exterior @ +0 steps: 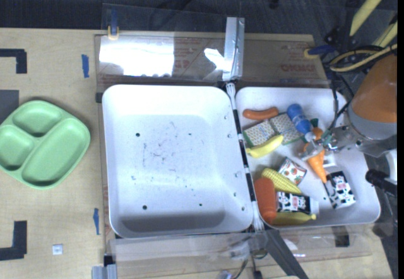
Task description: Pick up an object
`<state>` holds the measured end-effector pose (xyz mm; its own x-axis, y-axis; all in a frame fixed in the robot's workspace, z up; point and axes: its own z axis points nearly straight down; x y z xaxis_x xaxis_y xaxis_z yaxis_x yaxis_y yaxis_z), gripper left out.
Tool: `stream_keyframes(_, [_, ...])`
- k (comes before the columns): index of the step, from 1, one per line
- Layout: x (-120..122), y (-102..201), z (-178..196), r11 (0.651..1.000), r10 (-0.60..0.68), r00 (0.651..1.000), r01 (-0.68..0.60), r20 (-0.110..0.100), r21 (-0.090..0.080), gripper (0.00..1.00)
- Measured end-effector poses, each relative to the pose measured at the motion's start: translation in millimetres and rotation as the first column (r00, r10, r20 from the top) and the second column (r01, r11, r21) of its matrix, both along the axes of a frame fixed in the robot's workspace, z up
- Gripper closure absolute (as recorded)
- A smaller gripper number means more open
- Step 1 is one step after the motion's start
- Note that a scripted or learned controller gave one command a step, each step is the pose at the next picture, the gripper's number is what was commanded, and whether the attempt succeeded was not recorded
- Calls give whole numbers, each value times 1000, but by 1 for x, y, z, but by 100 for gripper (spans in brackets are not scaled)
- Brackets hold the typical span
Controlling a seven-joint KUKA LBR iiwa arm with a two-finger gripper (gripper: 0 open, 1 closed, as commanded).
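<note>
The carrot (pixel 319 166) lies in the right bin (pixel 369 208), right of the frame's centre, its long axis running from upper left down to lower right. The gripper (pixel 328 140) sits just above its upper end, toward the frame's upper right, so the next move is probably a short drop. Whether it is clenched or released I cannot tell. The arm (pixel 377 104) enters from the right edge.

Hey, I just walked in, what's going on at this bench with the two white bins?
A grey robot arm with an orange band reaches in from the right over the right-hand white bin, which holds a pile of toy food: an orange sausage, a yellow banana, a blue bottle, an orange carrot. Nothing looks lifted yet. A green divided plate sits far left.
</note>
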<state>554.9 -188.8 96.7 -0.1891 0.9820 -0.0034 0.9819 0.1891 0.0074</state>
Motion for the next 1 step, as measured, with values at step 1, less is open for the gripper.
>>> stream_keyframes(1, [-4,44,125,1000,-9,1000,9,-7,2,100])
